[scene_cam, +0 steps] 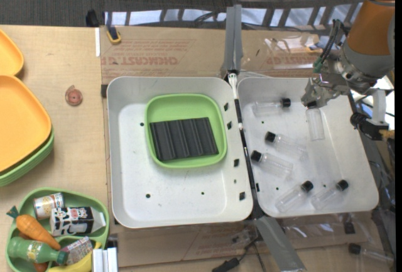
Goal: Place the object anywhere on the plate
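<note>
One fixed camera looks down at a slant from above the tabletop, far enough back to take in both white bins: the left bin and the right bin, side by side. The arm enters from the frame's right edge, at upper right.

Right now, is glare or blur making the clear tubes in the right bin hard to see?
In the camera view the clear tubes nearly vanish against the white right bin; their black caps stand out. Bright light washes out the bin's right edge beside the arm. The gripper is slightly soft. The green plate is sharp and evenly lit.
</note>
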`<state>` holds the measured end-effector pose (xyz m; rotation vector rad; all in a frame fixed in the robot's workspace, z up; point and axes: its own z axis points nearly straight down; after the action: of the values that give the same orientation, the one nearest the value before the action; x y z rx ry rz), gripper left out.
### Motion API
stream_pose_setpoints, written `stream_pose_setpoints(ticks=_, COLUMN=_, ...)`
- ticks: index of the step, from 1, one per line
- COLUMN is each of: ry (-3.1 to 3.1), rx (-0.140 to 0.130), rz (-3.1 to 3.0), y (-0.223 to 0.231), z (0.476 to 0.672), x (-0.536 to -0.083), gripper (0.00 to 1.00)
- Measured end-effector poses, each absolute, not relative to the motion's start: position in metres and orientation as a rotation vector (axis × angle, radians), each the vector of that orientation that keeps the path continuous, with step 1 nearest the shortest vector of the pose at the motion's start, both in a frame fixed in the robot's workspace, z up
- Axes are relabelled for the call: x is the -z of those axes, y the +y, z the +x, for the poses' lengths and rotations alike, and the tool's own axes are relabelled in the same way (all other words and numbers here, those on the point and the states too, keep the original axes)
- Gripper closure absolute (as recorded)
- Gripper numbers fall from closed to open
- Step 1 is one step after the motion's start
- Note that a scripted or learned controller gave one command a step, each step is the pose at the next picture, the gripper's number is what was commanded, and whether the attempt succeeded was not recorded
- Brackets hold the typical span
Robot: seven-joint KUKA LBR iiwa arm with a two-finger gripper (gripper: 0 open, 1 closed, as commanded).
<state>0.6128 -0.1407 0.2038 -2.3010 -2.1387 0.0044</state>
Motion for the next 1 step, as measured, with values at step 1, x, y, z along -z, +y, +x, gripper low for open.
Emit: stream_pose_setpoints(ticks=1, ry=-2.139, rx=-0.004, rz=-2.301, y=-0.1407, z=0.6128, x=-0.2040, gripper=0.00)
